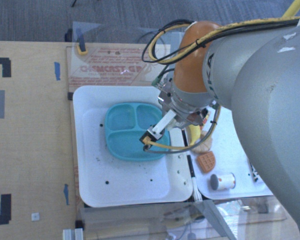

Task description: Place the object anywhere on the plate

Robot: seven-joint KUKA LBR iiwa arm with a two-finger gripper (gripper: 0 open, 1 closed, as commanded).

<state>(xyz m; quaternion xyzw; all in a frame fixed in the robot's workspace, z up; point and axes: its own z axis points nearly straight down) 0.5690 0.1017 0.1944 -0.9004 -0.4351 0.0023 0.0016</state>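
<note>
A teal divided plate (132, 130) lies in the left white bin (125, 184), toward its upper right. The grey arm with its orange band comes in from the right, and my gripper (192, 120) hangs below the wrist over the rim between the two bins, just right of the plate. Right under it lies a yellow piece (194, 133), partly hidden by the wrist. I see nothing lying on the plate's open compartments.
The right bin (235, 159) holds a beige lump (205, 144), an orange waffle-like piece (206, 162) and a white and grey cylinder (223, 181). The arm's bulk covers most of that bin. A wooden bench top stretches to the left.
</note>
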